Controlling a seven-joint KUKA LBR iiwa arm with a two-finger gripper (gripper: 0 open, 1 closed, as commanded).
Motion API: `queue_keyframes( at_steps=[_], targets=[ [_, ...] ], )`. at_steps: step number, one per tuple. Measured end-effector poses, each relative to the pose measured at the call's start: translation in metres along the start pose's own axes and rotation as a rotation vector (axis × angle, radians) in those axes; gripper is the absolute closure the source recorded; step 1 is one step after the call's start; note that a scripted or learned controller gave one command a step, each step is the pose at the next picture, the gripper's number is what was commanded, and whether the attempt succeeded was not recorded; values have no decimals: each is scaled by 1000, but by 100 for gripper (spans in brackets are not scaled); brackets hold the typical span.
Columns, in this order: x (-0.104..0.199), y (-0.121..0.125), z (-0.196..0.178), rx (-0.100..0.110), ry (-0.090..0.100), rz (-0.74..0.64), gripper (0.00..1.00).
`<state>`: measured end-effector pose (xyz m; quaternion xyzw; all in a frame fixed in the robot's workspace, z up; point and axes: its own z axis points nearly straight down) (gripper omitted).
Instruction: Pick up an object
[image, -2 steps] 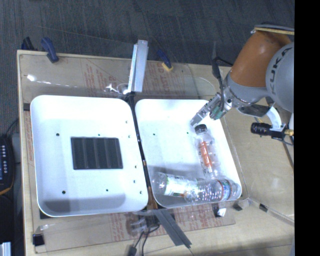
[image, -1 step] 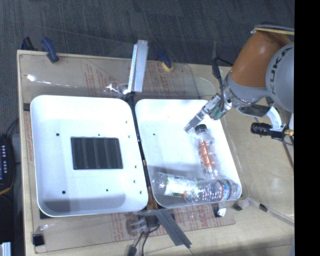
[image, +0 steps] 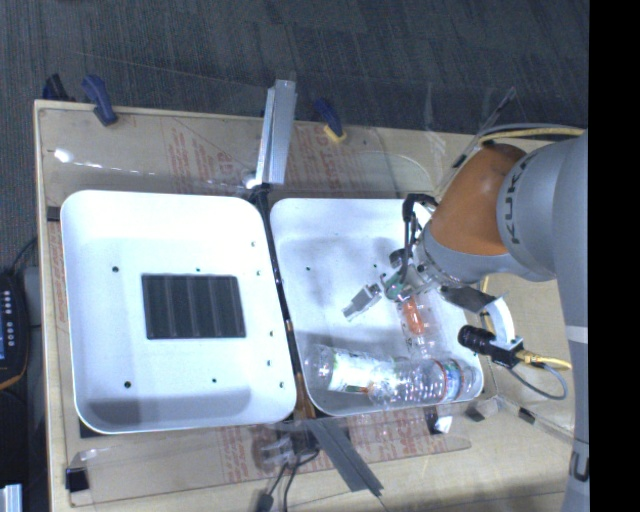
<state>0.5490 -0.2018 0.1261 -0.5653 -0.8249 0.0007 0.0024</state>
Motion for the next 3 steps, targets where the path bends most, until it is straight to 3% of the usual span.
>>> queue_keyframes(
  at_steps=[1,2,3],
  targets=[
    [-5,-10,-54,-4,-5,-153,0],
    [1,-23,-36,-3,-3,-134,0],
    [6,-37,-137,-5,-7,-286,0]
  ],
)
